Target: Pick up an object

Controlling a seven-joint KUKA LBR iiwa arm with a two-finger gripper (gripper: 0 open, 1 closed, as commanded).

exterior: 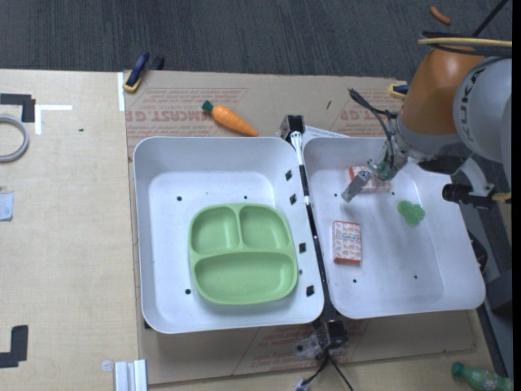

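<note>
The gripper (pixel 365 177) is seen low in the right bin (pixel 456 292), at a small pink-and-white object (pixel 364 175) near the far wall; whether it is spread or closed cannot be told. A red-patterned packet (pixel 347 243) lies nearer the middle divider, a green lump (pixel 412 213) to the right. A centred, vertical descent is advised — the object should be straddled squarely before closing, and lifted slowly.

Pale green divided plate (pixel 242 253) in the white left bin (pixel 155 218); right of it, an orange-checked packet (pixel 347 242) and a green blob (pixel 411 213).
</note>
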